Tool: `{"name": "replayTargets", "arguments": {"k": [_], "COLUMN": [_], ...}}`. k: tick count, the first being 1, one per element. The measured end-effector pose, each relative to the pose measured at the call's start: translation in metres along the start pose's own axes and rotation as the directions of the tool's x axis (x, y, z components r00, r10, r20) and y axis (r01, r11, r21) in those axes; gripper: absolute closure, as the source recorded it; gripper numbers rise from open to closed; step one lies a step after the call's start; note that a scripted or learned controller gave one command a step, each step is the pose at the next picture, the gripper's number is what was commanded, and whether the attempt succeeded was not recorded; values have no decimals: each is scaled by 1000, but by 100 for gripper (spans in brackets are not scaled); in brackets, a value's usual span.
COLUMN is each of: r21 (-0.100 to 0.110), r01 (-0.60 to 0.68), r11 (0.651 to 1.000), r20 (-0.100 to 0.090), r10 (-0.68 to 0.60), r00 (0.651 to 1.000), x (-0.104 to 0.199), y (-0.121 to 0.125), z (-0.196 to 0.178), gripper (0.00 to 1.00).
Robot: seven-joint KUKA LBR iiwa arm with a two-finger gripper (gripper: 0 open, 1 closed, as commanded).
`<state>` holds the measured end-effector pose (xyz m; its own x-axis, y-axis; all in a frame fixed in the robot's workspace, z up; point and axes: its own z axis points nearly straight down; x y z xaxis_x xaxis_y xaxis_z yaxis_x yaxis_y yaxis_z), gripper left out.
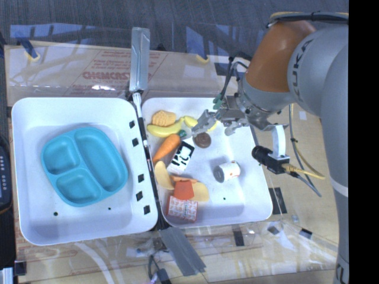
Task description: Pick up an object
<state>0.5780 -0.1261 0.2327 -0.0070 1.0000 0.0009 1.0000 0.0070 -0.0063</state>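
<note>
From above, my gripper (208,122) hangs low over the right bin (251,203), near its back. I cannot tell if it is gripping anything or not. Just beside it sit a small brown round thing (203,139), a banana (161,129) and a carrot (166,148). A white roll (227,171) lies apart, nearer the front. I think I am in the reaching step. Next I must settle on one toy and close around it.
</note>
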Motion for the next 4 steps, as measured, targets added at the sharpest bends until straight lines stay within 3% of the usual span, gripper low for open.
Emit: {"name": "replayTargets", "arguments": {"k": [1,2,3,4], "r21": [8,-20,-26,-24], "r01": [82,284,287,287], "r11": [997,959,957,958], "r20": [-1,0,4,3], "r10": [-82,-284,-287,-287], "r00": [997,959,958,958], "x": [6,10,10,9], "y": [30,49,52,52], "z": [110,131,119,120], "gripper": [0,0,100,0]}}
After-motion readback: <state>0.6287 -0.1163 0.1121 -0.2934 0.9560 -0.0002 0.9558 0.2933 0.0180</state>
